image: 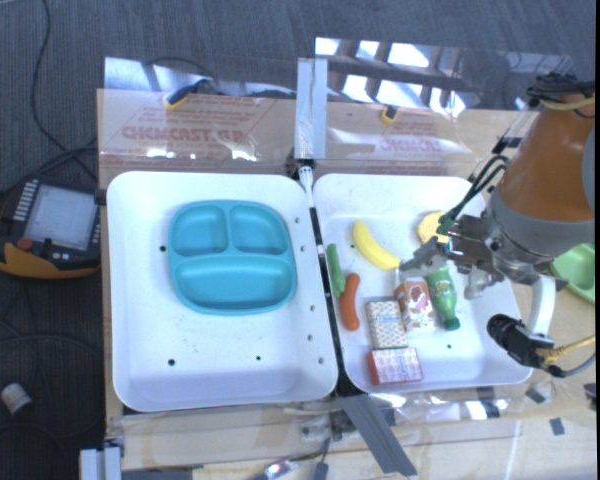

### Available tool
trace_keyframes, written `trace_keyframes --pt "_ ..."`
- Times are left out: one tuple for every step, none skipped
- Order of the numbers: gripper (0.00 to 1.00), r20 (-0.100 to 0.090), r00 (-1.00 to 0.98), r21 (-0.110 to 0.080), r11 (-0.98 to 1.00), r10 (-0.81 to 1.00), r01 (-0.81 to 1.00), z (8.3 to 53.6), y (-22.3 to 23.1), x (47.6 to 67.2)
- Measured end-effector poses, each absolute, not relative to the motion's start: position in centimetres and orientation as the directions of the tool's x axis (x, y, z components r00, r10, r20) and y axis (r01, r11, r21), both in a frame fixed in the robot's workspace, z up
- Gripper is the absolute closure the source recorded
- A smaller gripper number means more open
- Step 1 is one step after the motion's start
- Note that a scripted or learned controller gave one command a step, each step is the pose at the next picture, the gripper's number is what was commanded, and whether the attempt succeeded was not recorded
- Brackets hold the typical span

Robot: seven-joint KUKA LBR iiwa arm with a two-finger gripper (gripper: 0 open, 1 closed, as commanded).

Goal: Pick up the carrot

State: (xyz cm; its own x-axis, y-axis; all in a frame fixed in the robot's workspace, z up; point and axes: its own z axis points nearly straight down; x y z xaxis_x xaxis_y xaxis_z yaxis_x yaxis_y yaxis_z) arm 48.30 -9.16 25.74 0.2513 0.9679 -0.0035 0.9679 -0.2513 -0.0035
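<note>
The carrot (348, 298) is orange with a green top and lies along the left wall of the right bin (380, 193), top pointing away from me. The gripper (444, 252) hangs over the right half of that bin, well to the right of the carrot and apart from it. It sits just above a green bottle (443, 300). The grey arm with its orange band (545, 168) comes in from the right.
A yellow banana (374, 246) lies right of the carrot. A yellow fruit (430, 226) is partly hidden behind the gripper. Several snack packets (393, 364) lie near the bin's front. The left bin (140, 298) holds a blue divided plate (230, 256).
</note>
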Motion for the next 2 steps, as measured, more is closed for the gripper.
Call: trace_keyframes --pt "0.00 -0.006 0.741 -0.006 -0.741 0.671 0.671 18.1 0.0 52.7" --pt "0.00 -0.008 0.650 -0.001 -0.650 0.759 0.760 18.3 -7.8 55.4"
